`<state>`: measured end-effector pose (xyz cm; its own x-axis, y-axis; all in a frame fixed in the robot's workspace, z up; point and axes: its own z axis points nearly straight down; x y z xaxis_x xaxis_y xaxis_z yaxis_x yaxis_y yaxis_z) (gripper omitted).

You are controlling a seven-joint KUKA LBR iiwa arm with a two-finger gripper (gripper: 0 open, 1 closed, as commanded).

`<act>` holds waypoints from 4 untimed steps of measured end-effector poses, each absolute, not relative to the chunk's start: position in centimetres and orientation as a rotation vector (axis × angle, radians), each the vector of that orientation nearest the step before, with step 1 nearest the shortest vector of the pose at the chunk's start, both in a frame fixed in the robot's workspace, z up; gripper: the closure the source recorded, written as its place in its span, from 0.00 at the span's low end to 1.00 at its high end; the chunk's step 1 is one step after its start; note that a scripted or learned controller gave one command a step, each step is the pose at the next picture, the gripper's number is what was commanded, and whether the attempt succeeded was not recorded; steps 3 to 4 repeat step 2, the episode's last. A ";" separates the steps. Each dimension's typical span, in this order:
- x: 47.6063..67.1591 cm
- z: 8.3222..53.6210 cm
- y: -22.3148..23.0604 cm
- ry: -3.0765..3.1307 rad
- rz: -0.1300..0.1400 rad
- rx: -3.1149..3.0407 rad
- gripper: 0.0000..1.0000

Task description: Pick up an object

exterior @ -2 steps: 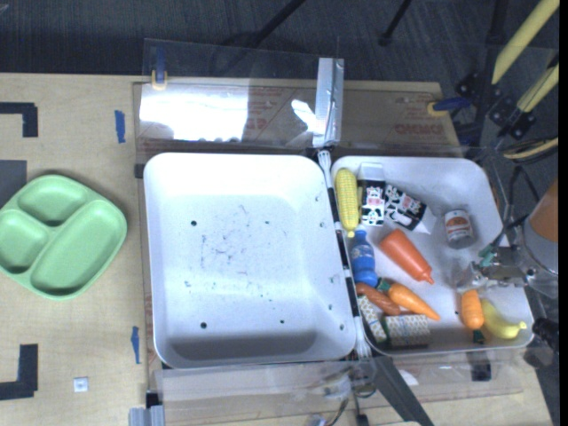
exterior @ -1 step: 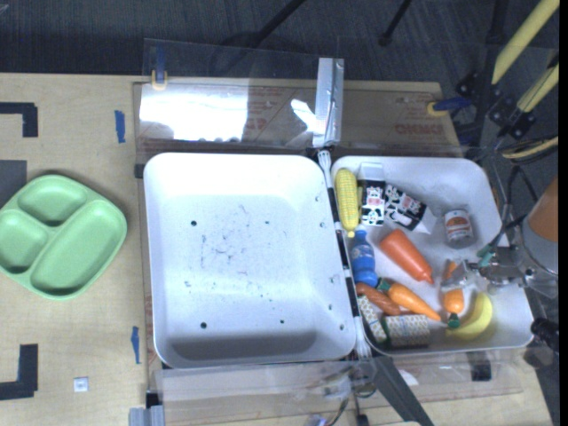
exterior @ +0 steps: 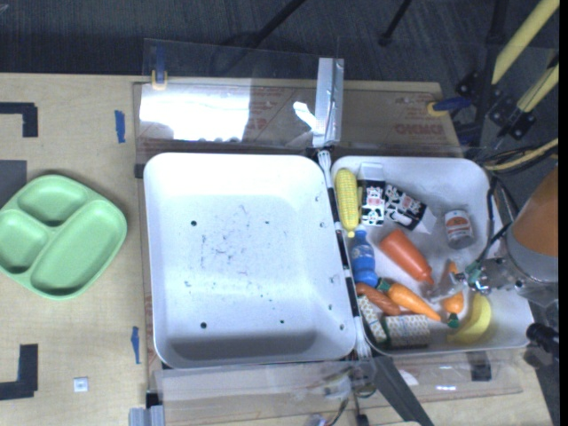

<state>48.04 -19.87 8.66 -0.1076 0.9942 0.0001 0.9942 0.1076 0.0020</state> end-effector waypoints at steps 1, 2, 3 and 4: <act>48.2 9.8 -20.0 2.329 0.007 2.097 1.00; 50.8 20.5 -14.1 2.307 0.001 2.131 1.00; 50.8 20.5 -14.1 2.307 0.001 2.131 1.00; 50.8 20.5 -14.1 2.307 0.001 2.131 1.00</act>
